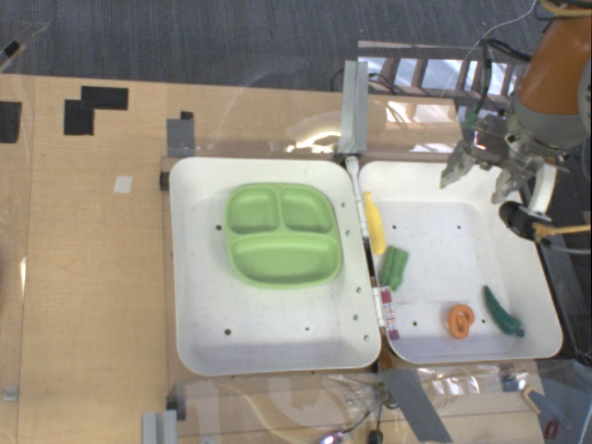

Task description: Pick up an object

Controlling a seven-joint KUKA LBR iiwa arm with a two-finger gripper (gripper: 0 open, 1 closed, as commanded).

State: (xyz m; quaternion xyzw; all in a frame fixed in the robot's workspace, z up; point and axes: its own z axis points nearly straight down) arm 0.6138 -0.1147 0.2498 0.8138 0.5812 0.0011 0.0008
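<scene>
Four small objects in right white bin: yellow corn-like piece and green ridged vegetable by left edge, orange ring and dark green pepper-like piece near front-right corner. Two-finger gripper spread, empty, above back-right corner. Approach step; next: choose target, descend.

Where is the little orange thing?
In the camera view, the little orange thing lies near the front edge of the right bin, just left of the dark green vegetable.
</scene>
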